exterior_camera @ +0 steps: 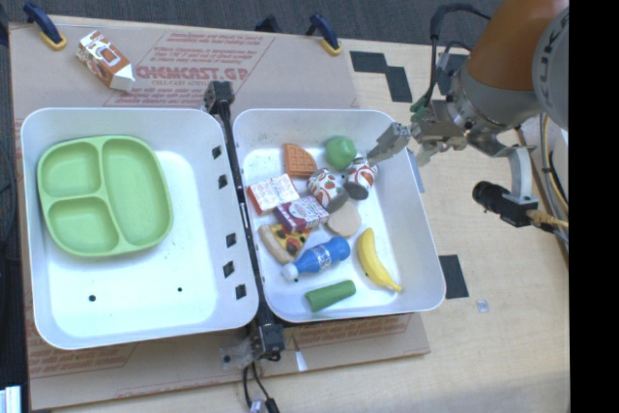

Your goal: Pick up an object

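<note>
Green block [330, 295] lies nearest me; I cannot tell my hand's [389, 143] state, and the crowded toys beneath risk a slipped grasp.

Even bright overhead light, soft shadows (slightly blurry).

Two shallow white plastic bins sit side by side on a flat cardboard sheet [290, 63]. Left bin [58, 305]: pale green three-compartment tray [102, 196] in its rear left part. Right bin [426, 276]: green round ball [339, 151] at rear; yellow plastic banana [376, 260] front right; blue-and-white bottle [319, 257] left of banana; green cylindrical block [330, 295] in front of both. Small red-and-white carton [104, 61] on the cardboard behind left bin.
</note>
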{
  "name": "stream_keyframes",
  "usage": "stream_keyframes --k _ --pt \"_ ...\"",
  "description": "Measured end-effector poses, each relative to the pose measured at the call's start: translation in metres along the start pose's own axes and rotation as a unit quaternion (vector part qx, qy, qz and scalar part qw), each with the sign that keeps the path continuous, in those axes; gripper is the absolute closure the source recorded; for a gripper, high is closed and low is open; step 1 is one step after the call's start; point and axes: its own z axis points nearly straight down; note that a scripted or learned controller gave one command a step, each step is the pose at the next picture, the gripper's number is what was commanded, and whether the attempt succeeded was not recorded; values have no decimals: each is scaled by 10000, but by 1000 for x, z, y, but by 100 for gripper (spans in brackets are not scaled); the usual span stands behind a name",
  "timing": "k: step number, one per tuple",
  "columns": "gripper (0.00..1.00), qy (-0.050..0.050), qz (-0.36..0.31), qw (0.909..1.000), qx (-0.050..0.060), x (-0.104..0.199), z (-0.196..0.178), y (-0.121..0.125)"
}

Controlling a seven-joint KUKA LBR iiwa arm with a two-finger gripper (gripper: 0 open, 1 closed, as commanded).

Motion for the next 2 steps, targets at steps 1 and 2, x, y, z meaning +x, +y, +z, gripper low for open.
stream_keyframes --k 1,2 --pt "0 5 -2 10000 9 -10 159 -57" --pt "100 -2 -33 10000 4 -10 149 -56"
